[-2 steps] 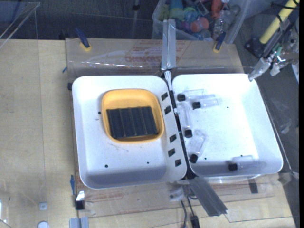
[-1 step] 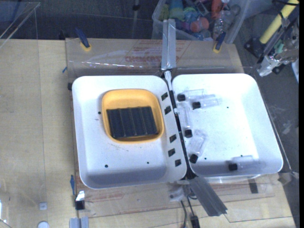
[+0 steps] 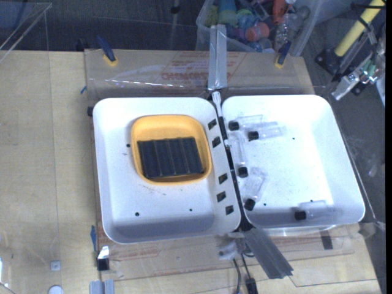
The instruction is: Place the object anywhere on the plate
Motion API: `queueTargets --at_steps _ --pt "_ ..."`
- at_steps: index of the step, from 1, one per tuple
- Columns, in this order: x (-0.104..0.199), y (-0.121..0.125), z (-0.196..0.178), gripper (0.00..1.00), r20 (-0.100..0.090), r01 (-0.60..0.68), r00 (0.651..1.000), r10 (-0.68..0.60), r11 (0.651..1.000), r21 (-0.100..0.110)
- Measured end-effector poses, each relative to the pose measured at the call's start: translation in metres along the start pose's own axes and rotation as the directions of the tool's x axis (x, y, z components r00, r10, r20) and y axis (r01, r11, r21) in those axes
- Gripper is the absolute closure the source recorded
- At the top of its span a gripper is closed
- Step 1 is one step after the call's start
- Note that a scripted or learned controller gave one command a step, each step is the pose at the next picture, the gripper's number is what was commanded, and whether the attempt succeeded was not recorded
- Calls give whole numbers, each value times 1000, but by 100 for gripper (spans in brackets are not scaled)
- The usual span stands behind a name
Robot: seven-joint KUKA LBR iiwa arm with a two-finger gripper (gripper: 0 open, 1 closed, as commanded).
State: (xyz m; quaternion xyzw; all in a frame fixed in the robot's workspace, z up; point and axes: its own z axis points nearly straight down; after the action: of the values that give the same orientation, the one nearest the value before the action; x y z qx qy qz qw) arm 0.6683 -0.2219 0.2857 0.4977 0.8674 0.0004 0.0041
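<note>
Two shallow white bins sit side by side on the worktop (image 3: 49,164). The left bin (image 3: 110,182) holds one yellow plate (image 3: 142,131), and one dark ribbed rectangular object (image 3: 170,157) already lies on it. The right bin (image 3: 318,164) holds four clear plastic vials with black caps, one at (image 3: 260,131).

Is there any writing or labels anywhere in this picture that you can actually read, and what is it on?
Reddish printed lettering on the clear plastic sheet behind the bins: too blurred to read.
Yellow plate, dark ribbed object on it, both white bins: no text visible.
</note>
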Motion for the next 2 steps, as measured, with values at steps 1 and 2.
queueTargets --at_steps 1,2 --pt "0 0 -2 100 0 235 972 -235 972 -1" --pt "4 -4 3 100 -6 379 926 -379 926 0"
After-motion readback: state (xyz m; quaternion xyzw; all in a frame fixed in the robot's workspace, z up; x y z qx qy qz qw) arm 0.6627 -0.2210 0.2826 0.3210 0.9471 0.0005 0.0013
